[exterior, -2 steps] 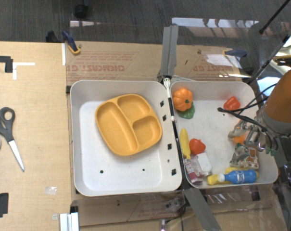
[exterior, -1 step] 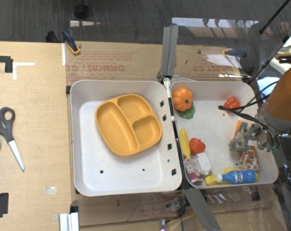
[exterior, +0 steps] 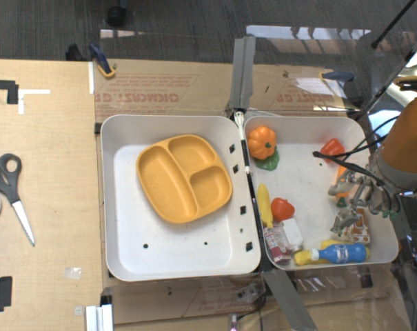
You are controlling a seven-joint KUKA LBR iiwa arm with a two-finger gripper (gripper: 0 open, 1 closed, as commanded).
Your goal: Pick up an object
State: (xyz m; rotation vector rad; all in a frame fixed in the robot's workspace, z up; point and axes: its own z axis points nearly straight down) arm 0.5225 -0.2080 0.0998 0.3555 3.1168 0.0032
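- The gripper [exterior: 351, 212] hangs low over the right-hand bin [exterior: 301, 124], near its right wall, with the orange-banded arm [exterior: 404, 147] coming in from the right.
- Its metal parts blur together from above, so I cannot tell how the gripper stands, nor whether anything sits in it.
- Just below the gripper lies a small patterned card [exterior: 360, 232], and below that a yellow bottle with a blue label [exterior: 336, 254] lies on its side.
- Up and slightly left of the gripper sits a red-orange piece [exterior: 332, 147].
- Well to the gripper's left are a red pepper [exterior: 282, 209], a yellow corn-like piece [exterior: 264, 204] and a clear packet [exterior: 282, 241].
- Farther up-left rests an orange pumpkin [exterior: 262, 142].
- Far left, the other bin [exterior: 118, 205] holds a yellow divided plate [exterior: 184, 178].
- Scissors [exterior: 14, 195] lie on the worktop [exterior: 43, 129], farthest left.
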